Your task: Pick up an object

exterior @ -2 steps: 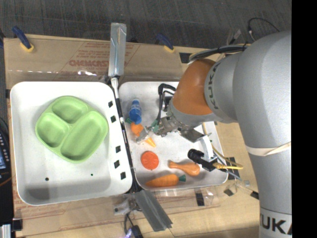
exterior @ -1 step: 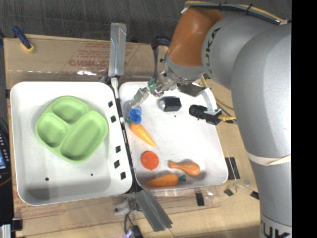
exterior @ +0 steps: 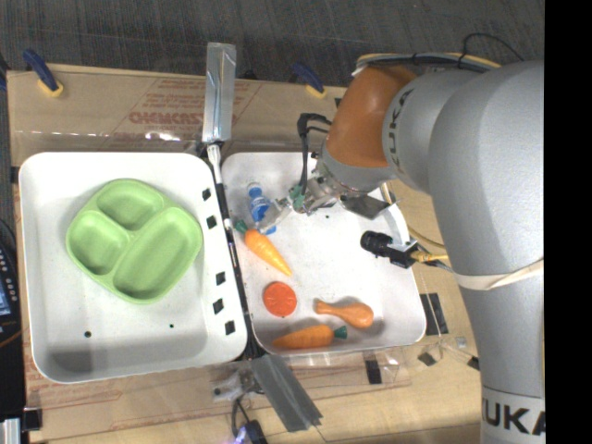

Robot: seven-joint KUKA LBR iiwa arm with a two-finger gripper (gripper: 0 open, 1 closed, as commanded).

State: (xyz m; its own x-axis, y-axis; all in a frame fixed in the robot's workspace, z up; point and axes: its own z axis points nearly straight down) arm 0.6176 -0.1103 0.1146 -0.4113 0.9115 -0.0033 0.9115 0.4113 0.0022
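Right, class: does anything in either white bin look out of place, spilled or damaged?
Nothing stands out. The green three-compartment plastic plate lies flat in the left white bin; the toy carrots, orange round toy and drumstick lie loose but intact in the right white bin.

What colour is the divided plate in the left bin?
Light green; the divided plate shows clearly in the camera view.
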